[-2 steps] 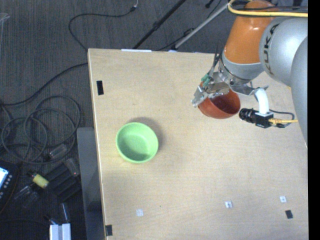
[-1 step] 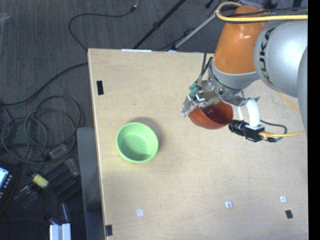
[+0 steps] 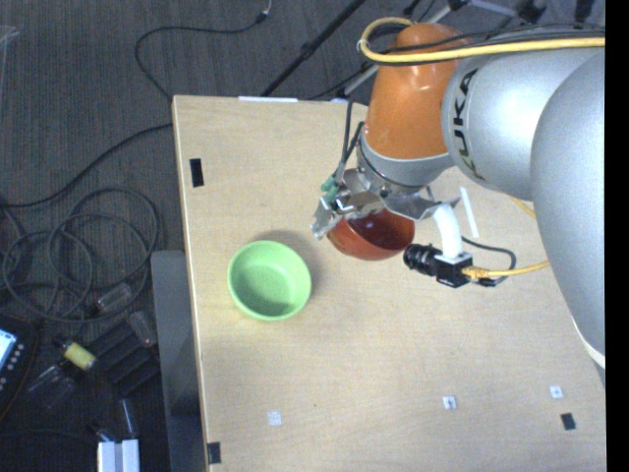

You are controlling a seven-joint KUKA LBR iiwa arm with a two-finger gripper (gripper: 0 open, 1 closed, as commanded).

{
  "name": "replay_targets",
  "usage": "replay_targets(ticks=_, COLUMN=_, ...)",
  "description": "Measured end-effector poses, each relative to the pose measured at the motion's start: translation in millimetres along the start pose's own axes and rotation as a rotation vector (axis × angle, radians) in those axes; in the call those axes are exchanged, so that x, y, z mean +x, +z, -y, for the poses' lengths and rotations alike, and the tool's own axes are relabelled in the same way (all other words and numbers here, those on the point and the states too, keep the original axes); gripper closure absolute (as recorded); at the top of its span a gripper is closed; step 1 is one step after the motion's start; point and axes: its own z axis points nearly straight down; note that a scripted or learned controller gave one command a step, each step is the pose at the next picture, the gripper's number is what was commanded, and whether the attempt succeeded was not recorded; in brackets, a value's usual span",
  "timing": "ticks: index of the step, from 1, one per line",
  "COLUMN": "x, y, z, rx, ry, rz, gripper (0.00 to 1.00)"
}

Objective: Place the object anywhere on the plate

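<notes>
The big grey arm [image 3: 531, 155] sweeps in from the right, taking up much of the upper right, its orange band [image 3: 413, 91] bulging just above the wrist. Under it lies the pale wooden desk [image 3: 393, 382], a flat tan top with a few small dark and white markers near its edges. To the left of the desk, the grey floor [image 3: 79, 116] carries loops of black cable [image 3: 69, 254].

Down at the wrist, the tool [image 3: 339, 209] hangs right over a reddish-brown dish [image 3: 371, 236]. The dish is round, shallow, glossy and dark red with an orange-brown rim, and its upper part is hidden beneath the wrist. The tool's tip sits at the dish's left edge, but whether it is apart, together or clamped on anything, I cannot tell from this angle.

Left of and slightly below the dish, apart from it, sits a green bowl [image 3: 270, 279]: light lime green, round, open side up, smooth inside, casting a small shadow on the desk.

A small black fitting [image 3: 437, 262] with a yellow cable [image 3: 511, 271] sticks out just right of the dish.
</notes>
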Motion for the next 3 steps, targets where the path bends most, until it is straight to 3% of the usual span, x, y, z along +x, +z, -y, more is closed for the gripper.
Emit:
replay_targets(ticks=1, x=58.6, y=83.5, z=-2.2, rx=0.000, ry=-0.114, rz=0.000, gripper=1.00)
replay_targets(ticks=2, x=-14.7, y=8.7, z=-0.6, rx=-0.001, ry=0.261, rz=0.004, gripper=1.00)
replay_targets(ticks=3, x=-35.7, y=-79.2, z=-38.9, rx=-0.002, ry=0.334, rz=0.003, gripper=1.00)
